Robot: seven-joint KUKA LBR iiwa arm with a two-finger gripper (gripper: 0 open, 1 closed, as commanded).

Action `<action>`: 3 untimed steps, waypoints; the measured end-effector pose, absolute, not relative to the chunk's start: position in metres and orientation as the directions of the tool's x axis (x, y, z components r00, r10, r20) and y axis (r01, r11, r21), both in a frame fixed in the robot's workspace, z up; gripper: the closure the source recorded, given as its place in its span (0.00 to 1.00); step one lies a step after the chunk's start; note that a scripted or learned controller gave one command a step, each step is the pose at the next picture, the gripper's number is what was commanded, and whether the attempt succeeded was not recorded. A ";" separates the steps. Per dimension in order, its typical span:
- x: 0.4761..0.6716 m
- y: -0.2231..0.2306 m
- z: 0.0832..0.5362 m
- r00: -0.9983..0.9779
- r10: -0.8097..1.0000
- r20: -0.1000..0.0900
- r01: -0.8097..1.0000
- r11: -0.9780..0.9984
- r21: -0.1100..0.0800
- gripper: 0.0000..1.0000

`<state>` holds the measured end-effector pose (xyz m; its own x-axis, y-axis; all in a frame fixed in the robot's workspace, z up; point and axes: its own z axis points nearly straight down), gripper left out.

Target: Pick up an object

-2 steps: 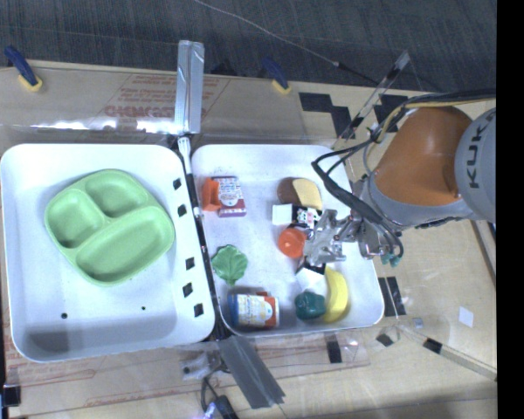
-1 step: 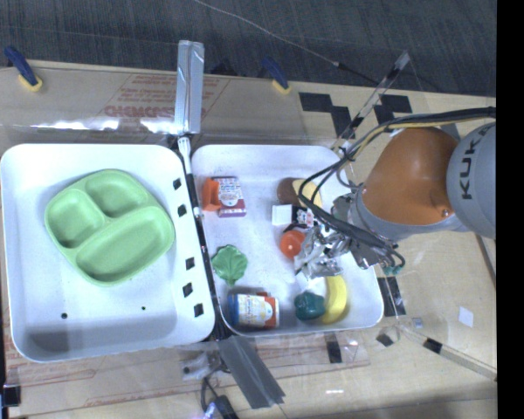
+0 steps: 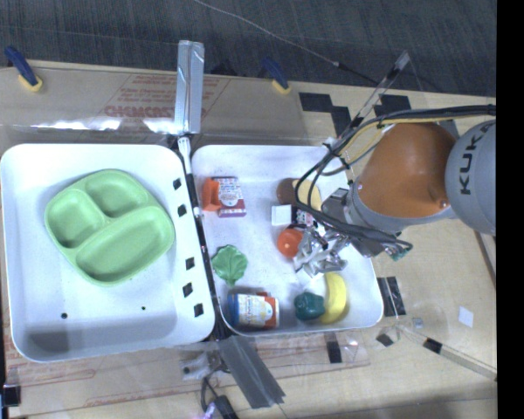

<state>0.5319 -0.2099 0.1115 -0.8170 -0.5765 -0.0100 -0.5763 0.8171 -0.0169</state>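
Orange ball [image 3: 289, 242] lies in the right bin [image 3: 244, 160], right of centre, touching the gripper [image 3: 315, 256]; jaw state cannot be told.

Smooth white plastic bins [image 3: 35, 321] are gleaming softly, the green plate [image 3: 109, 225] is looking matt, the banana [image 3: 335, 296] is shining glossy.

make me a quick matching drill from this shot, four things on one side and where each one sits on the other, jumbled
Things:
1. green divided plate
2. banana
3. green leaf
4. orange carton

Places:
A. right bin, near the upper left corner
B. left bin
C. right bin, lower right corner
D. right bin, by the left wall, about halfway down

Pairs: 1-B, 2-C, 3-D, 4-A
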 end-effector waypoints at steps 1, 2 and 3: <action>0.656 -0.141 0.130 -0.807 -0.591 -0.008 -0.591 0.807 -0.004 1.00; 0.658 -0.090 0.113 -0.922 -0.388 -0.002 -0.388 0.922 -0.001 1.00; 0.653 -0.140 0.245 -0.951 -0.309 -0.014 -0.309 0.951 -0.011 1.00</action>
